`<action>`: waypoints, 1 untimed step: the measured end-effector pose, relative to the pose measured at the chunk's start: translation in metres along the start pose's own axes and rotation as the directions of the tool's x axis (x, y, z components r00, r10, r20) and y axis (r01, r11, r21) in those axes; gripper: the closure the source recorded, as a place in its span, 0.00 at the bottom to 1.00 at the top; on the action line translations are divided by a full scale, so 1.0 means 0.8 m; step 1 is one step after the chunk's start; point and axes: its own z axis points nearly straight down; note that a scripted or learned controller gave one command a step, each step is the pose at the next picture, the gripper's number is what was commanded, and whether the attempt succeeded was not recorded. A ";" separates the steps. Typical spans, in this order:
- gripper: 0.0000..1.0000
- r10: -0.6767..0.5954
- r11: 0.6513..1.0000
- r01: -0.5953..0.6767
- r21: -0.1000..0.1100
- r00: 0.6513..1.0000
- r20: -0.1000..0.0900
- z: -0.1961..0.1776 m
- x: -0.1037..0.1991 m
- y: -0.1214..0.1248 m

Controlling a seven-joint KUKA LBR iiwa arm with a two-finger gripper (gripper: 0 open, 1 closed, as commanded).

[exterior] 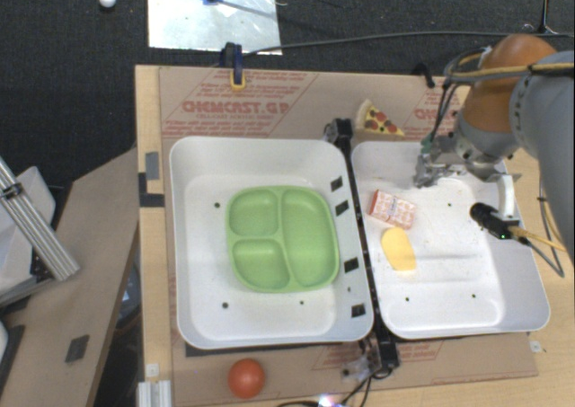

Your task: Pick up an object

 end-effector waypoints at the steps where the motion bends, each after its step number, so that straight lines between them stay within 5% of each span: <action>1: 1.00 -0.003 1.000 0.003 0.010 1.000 -0.002 -0.059 0.004 0.012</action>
